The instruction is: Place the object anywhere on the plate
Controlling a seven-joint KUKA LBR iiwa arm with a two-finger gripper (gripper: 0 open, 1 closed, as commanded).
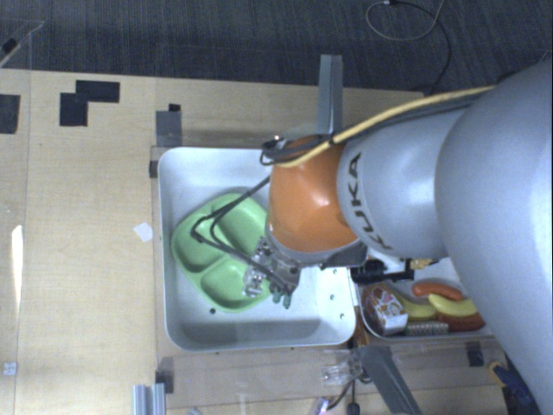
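Table (78, 258): pale wood surface carrying two shallow white bins side by side. Left bin (177, 318): white, set near the middle of the table, its far edge against two grey upright posts. Green plate (212, 240): divided into compartments, lying in the left half of the left bin, its right portion hidden under the arm. Arm (432, 180): grey, entering from the table's right edge and covering most of the right bin (367, 322); orange band (307, 201) sits above the wrist, over the middle of the left bin. Hand (272, 285): dark metal assembly below the orange band, positioned at the plate's near right edge, over or just beside its rim; whether it touches the plate cannot be told. Finger state: cannot tell whether apart or together, and no item is seen between them. Right bin contents, visible at its near left corner: a round printed packet (386, 308), a yellow banana-like piece (449, 305), red pieces (436, 290) beside it. The object to be placed cannot be singled out among these. Black cable (406, 15): looped on the dark floor beyond the table's far edge.
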